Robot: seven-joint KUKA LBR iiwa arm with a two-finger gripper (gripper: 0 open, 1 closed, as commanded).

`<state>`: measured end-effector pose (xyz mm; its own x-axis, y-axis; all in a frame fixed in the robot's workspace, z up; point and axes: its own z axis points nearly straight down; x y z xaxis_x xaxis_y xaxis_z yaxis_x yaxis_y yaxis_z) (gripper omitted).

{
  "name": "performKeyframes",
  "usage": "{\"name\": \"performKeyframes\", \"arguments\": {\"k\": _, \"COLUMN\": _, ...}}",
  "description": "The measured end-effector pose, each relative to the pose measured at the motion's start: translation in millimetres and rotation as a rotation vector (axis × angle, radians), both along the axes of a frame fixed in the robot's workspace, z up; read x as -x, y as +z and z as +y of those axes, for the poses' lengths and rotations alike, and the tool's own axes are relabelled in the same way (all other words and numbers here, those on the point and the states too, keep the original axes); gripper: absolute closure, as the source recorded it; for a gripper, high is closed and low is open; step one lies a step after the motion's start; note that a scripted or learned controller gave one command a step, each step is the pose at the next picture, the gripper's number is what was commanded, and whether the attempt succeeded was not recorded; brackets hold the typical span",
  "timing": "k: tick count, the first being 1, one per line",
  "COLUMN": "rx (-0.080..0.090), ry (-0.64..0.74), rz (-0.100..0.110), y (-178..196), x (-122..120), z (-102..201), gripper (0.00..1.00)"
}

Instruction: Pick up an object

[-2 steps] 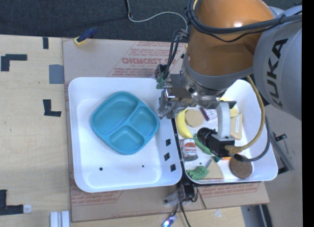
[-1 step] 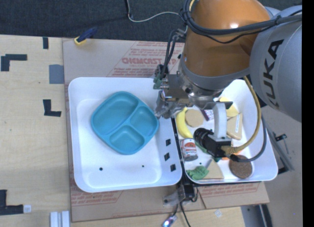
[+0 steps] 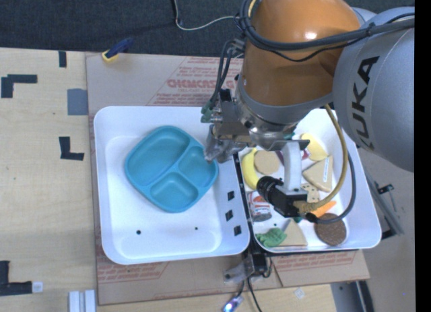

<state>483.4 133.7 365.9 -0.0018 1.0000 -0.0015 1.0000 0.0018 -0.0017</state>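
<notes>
1. Aim comes first. The gripper [image 3: 214, 147] hangs over the 2 o'clock rim of the blue plate [image 3: 168, 169], close to the wall between the two bins. The wrist hides whether it is spread or closed, so I cannot tell.
2. The plate looks the likeliest target. I judge a pinch straddling its raised rim the soundest hold, since the flat floor offers no purchase.
3. The plate is smooth, hard plastic with three compartments and rounded corners, and is probably slippery. It lies flat mid-way in the left bin [image 3: 168, 236].
4. The right bin [image 3: 360, 199] holds small toy foods: a curved yellow banana [image 3: 249, 169] at 9 o'clock, a round brown cookie [image 3: 330, 230] at 5 o'clock and a green leafy piece [image 3: 273, 238] at 7 o'clock.
</notes>
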Motion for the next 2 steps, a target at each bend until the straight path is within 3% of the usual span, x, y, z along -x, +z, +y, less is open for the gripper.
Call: {"name": "performKeyframes", "arguments": {"k": 2, "rx": 0.001, "ry": 0.003, "rz": 0.004, "y": 19.1, "x": 0.2, "z": 0.6, "gripper": 1.0}}
